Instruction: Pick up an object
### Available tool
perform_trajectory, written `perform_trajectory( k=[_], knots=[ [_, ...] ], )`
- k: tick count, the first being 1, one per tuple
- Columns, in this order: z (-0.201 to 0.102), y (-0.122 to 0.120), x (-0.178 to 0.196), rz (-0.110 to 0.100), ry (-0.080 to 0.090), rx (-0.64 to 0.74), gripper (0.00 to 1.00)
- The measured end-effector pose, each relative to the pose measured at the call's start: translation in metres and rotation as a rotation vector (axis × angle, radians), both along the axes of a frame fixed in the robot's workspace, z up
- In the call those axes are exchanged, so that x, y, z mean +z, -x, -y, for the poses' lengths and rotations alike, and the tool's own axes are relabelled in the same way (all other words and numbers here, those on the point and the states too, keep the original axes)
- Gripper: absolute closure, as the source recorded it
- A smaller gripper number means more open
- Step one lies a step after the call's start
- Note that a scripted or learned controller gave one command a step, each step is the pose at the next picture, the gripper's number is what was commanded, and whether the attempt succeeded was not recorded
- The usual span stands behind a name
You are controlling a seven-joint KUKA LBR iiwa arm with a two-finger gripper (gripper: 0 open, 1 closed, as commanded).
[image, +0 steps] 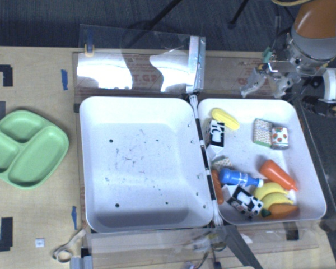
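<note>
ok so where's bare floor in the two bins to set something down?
The left bin has open floor wall to wall. In the right bin, a bare patch sits mid-floor between the yellow piece, the small box and the blue bottle. Its lower end is crowded: orange carrot, banana, more toys.

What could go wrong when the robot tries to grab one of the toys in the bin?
1. The toys in the right bin lie heaped at its near end: the blue bottle, orange carrot and banana touch, so the gripper might nudge or pinch two at once.
2. The yellow toy sits close to the wall between the bins, so a finger may hit that wall.
3. The small box lies flat and might slip.
</note>
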State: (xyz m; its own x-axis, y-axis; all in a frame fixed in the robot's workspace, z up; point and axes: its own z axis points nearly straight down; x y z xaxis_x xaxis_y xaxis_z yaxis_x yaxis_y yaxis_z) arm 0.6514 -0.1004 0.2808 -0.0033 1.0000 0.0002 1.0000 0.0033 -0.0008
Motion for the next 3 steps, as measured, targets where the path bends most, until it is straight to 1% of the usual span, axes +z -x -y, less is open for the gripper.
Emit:
perform_trajectory(
  k=[1,2,3],
  knots=[
    [-0.021,0.084,-0.024,0.002,0.0,0.053,0.0],
    [0.057,0.047,-0.168,0.005,0.001,0.313,0.0],
    [0.084,0.01,-0.186,0.021,0.008,0.582,0.0]
  ],
)
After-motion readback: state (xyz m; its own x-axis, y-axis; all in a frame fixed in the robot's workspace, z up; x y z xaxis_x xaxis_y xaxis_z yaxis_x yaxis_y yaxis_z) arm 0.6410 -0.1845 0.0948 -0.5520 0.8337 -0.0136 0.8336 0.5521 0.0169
